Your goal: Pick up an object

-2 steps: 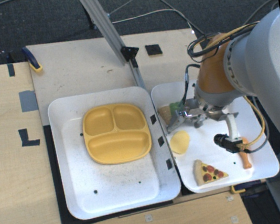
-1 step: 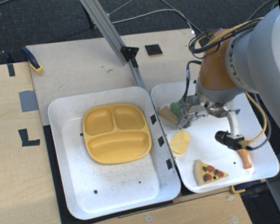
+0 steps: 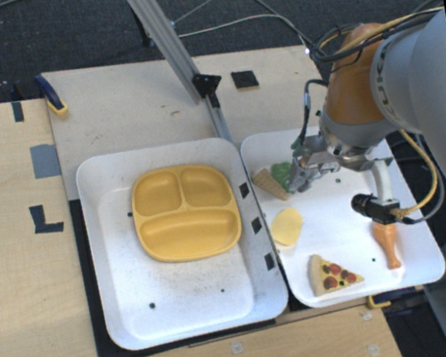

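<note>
- The arm's gripper [image 3: 305, 170] hangs low over the upper left corner of the right-hand bin [image 3: 421, 272], right of frame centre, its tip at a small green object [image 3: 282, 175]; whether it grips anything, or how it is set, cannot be told at this slant.
- Judged from this, the approach or grasp step is in hand: the next move calls for a firm hold on the green piece, then a straight lift clear of the bin wall.
- Just left of the green piece lies a tan wedge [image 3: 268, 183]; below it a pale yellow disc [image 3: 287, 226]; a pizza slice [image 3: 332, 274] and an orange carrot-like piece [image 3: 388, 244] sit toward the lower right.
- A yellow divided plate [image 3: 185, 212] rests in the left-hand bin [image 3: 128, 316], at frame centre.
- The wrist hides part of the green object; its shape stays unclear.
</note>
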Tool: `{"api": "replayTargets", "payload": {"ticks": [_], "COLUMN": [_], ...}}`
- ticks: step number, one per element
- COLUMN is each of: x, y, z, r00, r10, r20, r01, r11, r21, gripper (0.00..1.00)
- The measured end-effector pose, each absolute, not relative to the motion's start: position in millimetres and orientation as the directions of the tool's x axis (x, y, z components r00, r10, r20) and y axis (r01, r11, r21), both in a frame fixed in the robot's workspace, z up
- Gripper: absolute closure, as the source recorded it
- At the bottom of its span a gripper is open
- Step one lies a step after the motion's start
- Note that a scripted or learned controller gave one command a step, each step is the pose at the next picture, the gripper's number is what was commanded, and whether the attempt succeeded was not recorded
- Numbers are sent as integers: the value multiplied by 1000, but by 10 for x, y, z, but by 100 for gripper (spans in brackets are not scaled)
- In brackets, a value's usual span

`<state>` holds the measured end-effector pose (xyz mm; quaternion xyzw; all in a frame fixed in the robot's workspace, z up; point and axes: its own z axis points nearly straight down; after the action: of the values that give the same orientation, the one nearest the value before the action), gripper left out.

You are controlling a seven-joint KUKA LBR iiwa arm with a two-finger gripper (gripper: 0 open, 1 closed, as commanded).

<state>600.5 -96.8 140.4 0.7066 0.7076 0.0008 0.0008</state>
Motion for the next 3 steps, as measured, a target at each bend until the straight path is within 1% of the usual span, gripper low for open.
{"api": "replayTargets", "payload": {"ticks": [2, 3], "x": [5978, 5755], "y": [-1055, -510], "z": [2658, 2513], "r00": [-1, -5], "r10": [1000, 1000], "r20": [-1, 1], "r01": [1000, 1000], "r11": [1, 5], "r21": [6, -3], "gripper": [100, 100]}}
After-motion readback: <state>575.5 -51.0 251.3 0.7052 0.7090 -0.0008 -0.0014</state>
